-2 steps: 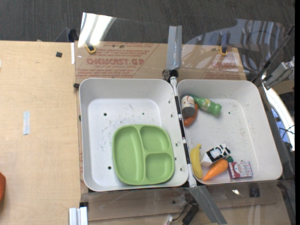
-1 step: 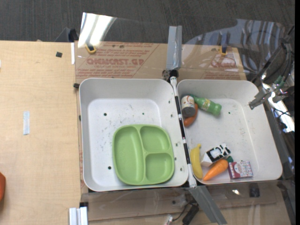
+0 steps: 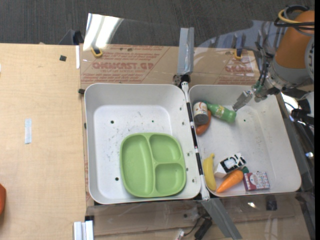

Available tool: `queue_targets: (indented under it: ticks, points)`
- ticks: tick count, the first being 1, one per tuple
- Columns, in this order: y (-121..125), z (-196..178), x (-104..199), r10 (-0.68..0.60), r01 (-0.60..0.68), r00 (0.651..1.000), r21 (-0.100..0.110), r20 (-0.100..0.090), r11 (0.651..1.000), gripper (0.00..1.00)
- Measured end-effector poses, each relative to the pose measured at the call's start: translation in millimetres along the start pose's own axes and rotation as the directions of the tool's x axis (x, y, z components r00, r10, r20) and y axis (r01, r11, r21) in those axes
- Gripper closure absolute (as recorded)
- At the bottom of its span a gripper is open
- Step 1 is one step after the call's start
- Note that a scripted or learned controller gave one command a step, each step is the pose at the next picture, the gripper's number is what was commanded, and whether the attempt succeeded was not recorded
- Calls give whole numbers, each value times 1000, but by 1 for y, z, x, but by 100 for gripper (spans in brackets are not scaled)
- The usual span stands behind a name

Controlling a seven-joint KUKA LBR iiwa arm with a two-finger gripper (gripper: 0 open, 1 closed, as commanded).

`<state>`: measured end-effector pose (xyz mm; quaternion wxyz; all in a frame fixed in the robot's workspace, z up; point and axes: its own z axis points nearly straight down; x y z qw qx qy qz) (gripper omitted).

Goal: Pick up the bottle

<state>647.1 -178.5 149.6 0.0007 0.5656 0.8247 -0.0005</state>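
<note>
**Ana:** Green plastic, was that the bottle?

**Ben:** Yes. The green bottle (image 3: 221,112) lay on its side in the right-hand bin (image 3: 270,134), near the back left corner, its white cap pointing left and its base pointing right and a little toward the front. Just to its left stood a small can (image 3: 201,113) with a red and white label, touching or nearly touching the cap, and an orange-brown item sat under the can.

**Ana:** Where was the gripper?

**Ben:** The gripper (image 3: 242,101) hung just beside the bottle's base end, up and to the right, reaching in from the grey and orange arm (image 3: 292,49). It had hold of nothing. How wide its fingers stood, I could not tell.

**Ana:** How would the bottle handle?

**Ben:** My guess is light, fairly stiff, smooth and round, so it could roll or slip out of a pinch. Across the middle of the body looked the best hold, clear of the can.

**Ana:** Anything else nearby?

**Ben:** Well apart, at the front of that bin, were a banana (image 3: 209,171), a carrot (image 3: 230,181), a black and white carton (image 3: 232,163) and a small red box (image 3: 256,181). The left bin (image 3: 100,129) held a green divided plate (image 3: 153,164).
</note>
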Motion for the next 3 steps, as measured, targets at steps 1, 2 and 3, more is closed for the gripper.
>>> queue_targets:
  ticks: [1,2,3]
  points:
    - [33,48,55,-73,73,997,-3,3,997,0]
    - [33,39,55,-76,76,997,0,2,997,100]
    - [36,-120,108,59,-59,998,0,0,998,100]
